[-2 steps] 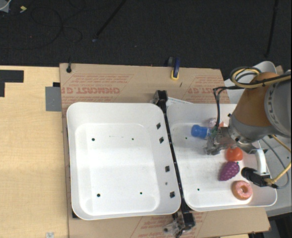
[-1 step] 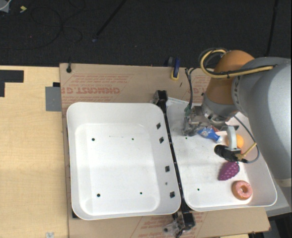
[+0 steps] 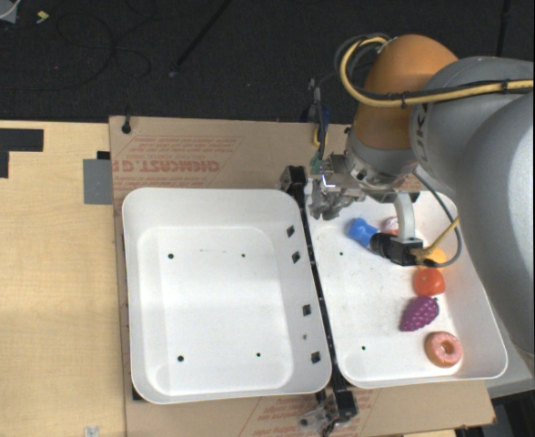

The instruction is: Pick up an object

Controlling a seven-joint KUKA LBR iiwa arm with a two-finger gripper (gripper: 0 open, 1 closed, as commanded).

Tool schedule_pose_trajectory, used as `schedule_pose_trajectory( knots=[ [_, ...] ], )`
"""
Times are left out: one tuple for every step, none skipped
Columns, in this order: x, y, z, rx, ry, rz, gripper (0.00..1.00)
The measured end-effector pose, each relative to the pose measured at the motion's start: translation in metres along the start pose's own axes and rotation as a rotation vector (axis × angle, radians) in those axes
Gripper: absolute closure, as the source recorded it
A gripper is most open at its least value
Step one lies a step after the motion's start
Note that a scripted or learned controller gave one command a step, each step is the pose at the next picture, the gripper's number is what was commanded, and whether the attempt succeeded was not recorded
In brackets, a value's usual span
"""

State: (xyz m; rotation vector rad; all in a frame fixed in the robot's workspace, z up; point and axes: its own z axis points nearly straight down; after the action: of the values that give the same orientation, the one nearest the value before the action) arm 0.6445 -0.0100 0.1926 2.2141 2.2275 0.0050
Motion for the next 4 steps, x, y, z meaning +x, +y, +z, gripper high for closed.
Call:
schedule_pose_trajectory(
  knots=[
    [0.021, 0.001, -0.169, -0.010, -0.001, 0.003, 1.00],
    [0.000, 0.001, -0.284, -0.006, -0.003, 0.002, 1.00],
    [-0.010, 0.000, -0.324, 0.003, -0.002, 0.006, 1.00],
    [-0.019, 0.000, -0.345, 0.005, -0.002, 0.006, 1.00]
  ],
)
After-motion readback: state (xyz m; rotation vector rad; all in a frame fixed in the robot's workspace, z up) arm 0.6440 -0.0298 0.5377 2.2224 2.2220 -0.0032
